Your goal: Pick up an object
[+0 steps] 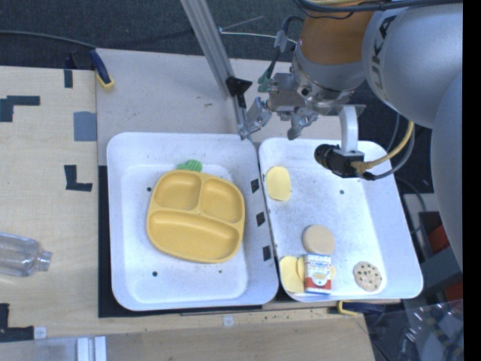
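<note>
Yellow plastic dominates the left bin (120,224): a divided tray (197,216) lies flat in it, with a small green piece (191,165) peeking out at its far edge. The right bin (391,224) holds a pale yellow slice (278,183), a tan round piece (319,240), a yellow wedge (291,274), a small carton (319,273) and a cookie (367,276). The gripper (274,124) hangs above the bins' far rims with its fingers spread and nothing between them, so the pick has not begun; every object rests in its bin, and choosing, descending and grasping all appear to remain.
</note>
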Available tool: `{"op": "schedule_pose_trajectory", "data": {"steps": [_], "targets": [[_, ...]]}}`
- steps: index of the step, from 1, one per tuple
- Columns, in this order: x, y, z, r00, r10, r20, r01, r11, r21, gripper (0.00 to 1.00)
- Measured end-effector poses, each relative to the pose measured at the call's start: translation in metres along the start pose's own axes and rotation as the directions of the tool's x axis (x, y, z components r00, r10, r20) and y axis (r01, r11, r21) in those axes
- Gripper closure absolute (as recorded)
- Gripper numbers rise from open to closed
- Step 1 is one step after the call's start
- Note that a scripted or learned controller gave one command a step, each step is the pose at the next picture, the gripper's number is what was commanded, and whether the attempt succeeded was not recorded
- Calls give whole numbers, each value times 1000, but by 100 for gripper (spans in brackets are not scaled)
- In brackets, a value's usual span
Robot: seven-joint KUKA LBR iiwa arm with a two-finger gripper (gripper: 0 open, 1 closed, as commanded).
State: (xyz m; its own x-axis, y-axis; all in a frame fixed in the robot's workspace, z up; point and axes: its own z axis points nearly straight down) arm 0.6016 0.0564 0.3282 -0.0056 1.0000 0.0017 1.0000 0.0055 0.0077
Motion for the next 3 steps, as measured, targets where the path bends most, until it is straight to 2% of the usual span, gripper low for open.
{"op": "schedule_pose_trajectory", "data": {"steps": [1,2,3], "targets": [[-82,-10,40,1000,13,6,-13,1000,13,0],[-76,-9,28,1000,4,4,-4,1000,10,100],[-73,10,91,1000,4,4,-4,1000,15,100]]}}
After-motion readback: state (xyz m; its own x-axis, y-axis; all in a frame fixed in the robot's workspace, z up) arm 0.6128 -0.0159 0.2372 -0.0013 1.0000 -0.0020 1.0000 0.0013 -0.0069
